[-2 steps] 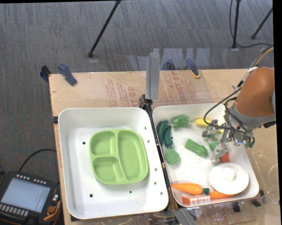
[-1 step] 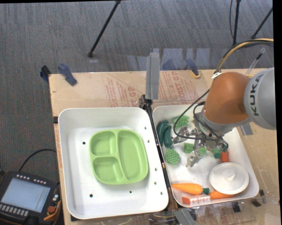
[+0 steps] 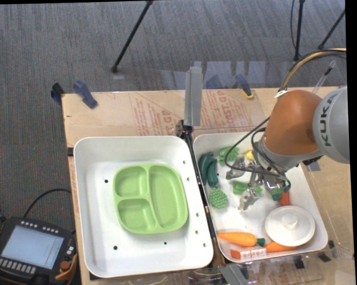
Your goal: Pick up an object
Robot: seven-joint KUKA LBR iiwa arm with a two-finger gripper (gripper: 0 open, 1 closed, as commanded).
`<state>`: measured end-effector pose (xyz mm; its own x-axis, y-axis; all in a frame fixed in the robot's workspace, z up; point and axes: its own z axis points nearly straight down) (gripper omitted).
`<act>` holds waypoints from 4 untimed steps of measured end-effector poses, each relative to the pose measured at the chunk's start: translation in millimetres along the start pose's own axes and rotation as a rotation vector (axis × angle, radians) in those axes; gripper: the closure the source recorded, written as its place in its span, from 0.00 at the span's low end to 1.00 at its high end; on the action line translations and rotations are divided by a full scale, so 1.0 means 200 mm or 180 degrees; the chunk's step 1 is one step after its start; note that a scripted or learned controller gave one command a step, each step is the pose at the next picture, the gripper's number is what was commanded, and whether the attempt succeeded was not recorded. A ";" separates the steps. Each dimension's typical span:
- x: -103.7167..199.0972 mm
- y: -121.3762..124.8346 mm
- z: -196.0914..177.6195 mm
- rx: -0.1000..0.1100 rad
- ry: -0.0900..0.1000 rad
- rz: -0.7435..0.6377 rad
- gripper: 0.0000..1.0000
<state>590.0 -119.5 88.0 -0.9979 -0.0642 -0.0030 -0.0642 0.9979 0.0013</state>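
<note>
You see the grey arm's claw (image 3: 249, 199) lowered into the right white bin (image 3: 317, 219), its 2 fingers parted with nothing between them, just beside the green dimpled toy (image 3: 218, 198). Near it sit a dark green cucumber (image 3: 208, 166), a white lidded bowl (image 3: 289, 225) and an orange carrot (image 3: 237, 238). The left white bin (image 3: 93, 200) carries a green 3-compartment plastic plate (image 3: 150, 198).
</note>
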 end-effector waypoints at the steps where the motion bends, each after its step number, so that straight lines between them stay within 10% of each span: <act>1: 0.08 -0.11 0.00 -0.0002 0.0011 0.0430 0.00; 2: -0.14 -0.28 -0.20 0.0004 -0.0006 0.1350 0.00; 3: -0.11 -0.47 0.00 0.0006 0.0004 0.1437 0.00; 4: -0.13 -0.46 -0.06 -0.0008 -0.0016 0.1427 1.00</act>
